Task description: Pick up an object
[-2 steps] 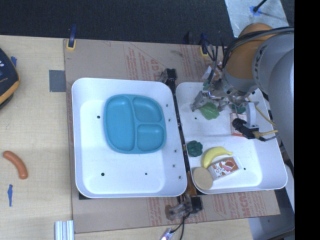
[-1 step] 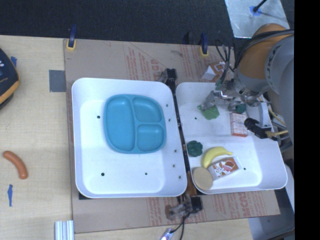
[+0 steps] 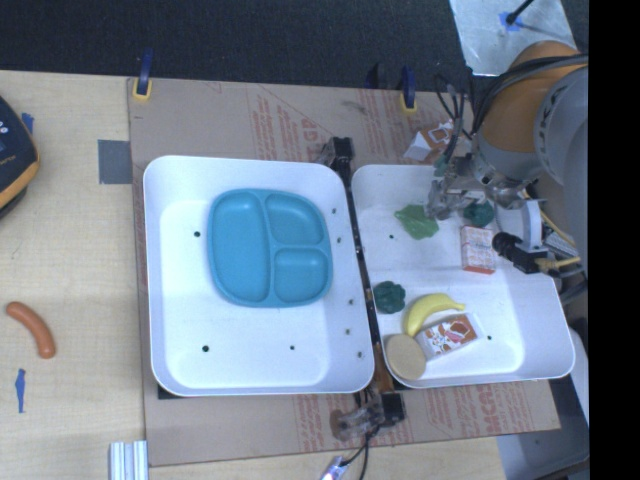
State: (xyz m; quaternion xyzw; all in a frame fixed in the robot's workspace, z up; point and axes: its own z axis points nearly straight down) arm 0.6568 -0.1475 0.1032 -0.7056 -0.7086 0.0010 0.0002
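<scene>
In the right bin [image 3: 520, 353] lie a pale green leafy piece [image 3: 417, 221], a dark green lump [image 3: 387, 294], a yellow banana [image 3: 430, 311], a small printed carton [image 3: 447, 335], a tan round disc [image 3: 404, 356] and a red-and-white box [image 3: 478, 249]. My gripper [image 3: 447, 200] hangs low over the bin's back part, just right of the pale green leafy piece. A teal object [image 3: 481, 212] sits right beside it. Nothing shows between the fingers.
The left bin [image 3: 170, 268] holds a blue divided plate [image 3: 269, 246]. A sausage [image 3: 32, 328] lies on the bench at the far left, and a dark device [image 3: 12, 158] sits at the left edge. The arm [image 3: 535, 108] fills the upper right.
</scene>
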